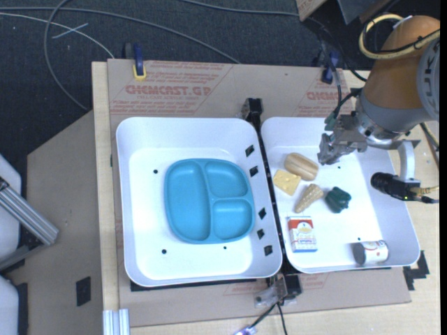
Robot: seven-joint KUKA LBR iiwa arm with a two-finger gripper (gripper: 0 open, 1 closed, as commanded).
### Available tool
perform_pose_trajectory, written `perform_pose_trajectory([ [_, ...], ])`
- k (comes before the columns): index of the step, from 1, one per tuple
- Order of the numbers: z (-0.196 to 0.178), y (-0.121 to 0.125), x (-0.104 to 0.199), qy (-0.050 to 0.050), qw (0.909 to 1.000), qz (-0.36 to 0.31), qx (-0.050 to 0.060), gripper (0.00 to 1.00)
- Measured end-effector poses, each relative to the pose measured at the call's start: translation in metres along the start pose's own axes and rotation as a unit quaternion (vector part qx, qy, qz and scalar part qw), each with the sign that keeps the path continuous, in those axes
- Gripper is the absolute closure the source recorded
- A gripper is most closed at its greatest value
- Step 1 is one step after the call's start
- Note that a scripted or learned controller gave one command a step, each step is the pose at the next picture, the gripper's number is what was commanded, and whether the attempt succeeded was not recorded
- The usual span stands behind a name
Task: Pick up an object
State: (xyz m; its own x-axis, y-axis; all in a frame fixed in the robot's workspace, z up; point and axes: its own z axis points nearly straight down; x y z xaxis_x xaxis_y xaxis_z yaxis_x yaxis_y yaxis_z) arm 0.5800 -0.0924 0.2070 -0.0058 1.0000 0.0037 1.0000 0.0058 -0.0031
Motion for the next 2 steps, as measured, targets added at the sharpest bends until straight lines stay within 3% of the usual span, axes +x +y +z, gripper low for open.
perform_pose_trajectory([
  [2,-0.010,-0.004,0.125,0.000,1.0000,-0.001,-0.001,1.00],
])
